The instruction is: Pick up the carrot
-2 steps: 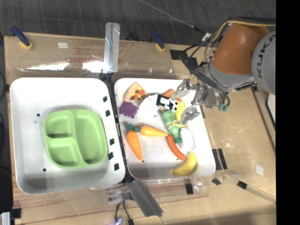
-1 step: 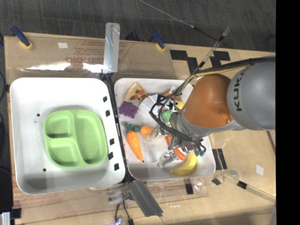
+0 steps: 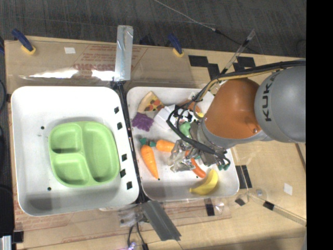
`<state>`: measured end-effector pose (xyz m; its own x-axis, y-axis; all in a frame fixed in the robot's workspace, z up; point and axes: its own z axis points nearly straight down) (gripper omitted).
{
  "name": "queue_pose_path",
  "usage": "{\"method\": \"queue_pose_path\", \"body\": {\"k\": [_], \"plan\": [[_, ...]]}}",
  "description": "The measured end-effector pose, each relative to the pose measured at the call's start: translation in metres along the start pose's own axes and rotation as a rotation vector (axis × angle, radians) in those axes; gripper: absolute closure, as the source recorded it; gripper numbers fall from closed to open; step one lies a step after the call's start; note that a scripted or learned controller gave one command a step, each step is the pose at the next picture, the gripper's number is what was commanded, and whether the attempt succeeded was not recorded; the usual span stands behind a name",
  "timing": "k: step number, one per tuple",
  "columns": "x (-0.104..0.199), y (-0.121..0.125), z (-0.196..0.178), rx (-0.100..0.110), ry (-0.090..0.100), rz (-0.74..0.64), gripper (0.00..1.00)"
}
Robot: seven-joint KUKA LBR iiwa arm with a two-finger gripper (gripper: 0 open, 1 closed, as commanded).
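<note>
You see the carrot (image 3: 150, 160) lying lower centre of the frame, on the right bin's (image 3: 156, 191) floor near that bin's left wall, tip pointing toward the lower edge. Bare white floor lies between it and the gripper (image 3: 182, 158), which sits just right of it over a clutter of small items; you cannot tell how the fingers stand. A banana (image 3: 206, 183) rests by the lower rim. The left bin (image 3: 21, 139) holds a green divided plate (image 3: 83, 153).
</note>
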<state>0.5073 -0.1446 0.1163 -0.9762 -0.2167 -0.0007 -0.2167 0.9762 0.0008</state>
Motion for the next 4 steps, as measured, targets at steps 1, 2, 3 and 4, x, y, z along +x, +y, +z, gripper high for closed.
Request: {"method": "queue_pose_path", "body": {"k": [1,2,3,4], "plan": [[-0.026,0.055,-0.091,0.002,-0.006,0.166,1.0],[0.008,0.017,-0.194,0.006,-0.009,0.181,1.0],[-0.042,0.071,-0.148,0.0,0.001,0.075,1.0],[-0.014,-0.012,-0.222,0.005,-0.003,-0.128,1.0]]}}
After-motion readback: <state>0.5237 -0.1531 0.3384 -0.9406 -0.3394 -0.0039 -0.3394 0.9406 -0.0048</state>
